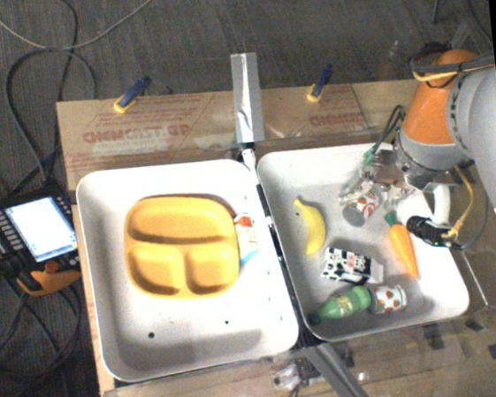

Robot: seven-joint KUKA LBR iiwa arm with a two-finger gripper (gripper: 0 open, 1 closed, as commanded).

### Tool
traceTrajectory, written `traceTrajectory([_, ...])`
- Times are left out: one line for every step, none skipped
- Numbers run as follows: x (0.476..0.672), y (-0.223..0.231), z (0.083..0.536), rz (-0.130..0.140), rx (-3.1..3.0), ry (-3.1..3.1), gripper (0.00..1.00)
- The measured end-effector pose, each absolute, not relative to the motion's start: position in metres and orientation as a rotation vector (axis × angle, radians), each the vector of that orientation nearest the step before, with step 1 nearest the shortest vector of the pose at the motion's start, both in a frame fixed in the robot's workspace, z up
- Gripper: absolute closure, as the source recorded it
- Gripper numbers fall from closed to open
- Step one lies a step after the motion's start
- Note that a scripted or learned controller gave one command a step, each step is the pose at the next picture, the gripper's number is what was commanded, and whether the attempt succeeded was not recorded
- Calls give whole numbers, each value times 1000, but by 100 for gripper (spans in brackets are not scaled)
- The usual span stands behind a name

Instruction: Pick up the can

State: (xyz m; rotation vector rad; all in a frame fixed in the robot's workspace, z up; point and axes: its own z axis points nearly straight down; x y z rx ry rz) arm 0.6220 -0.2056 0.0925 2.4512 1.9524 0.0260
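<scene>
Arm [461, 115] in from right, wrist bent down; end effector [373, 189] low, finger state unclear.

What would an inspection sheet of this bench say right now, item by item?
Surface: two white bins side by side.
Job's things: can lying in right bin's near corner, beside green bottle.
Clutter: banana, carrot, small carton, another small can; yellow tray in left bin.
End effector: over right bin's far side; fingers unclear.
Cables: loose on floor.
Surroundings: tablet at left.
</scene>
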Motion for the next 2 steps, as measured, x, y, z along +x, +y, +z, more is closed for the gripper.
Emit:
traceTrajectory([620, -211, 101, 18, 2455, 1943, 100])
traceTrajectory([592, -162, 232, -5, 2647, 1693, 100])
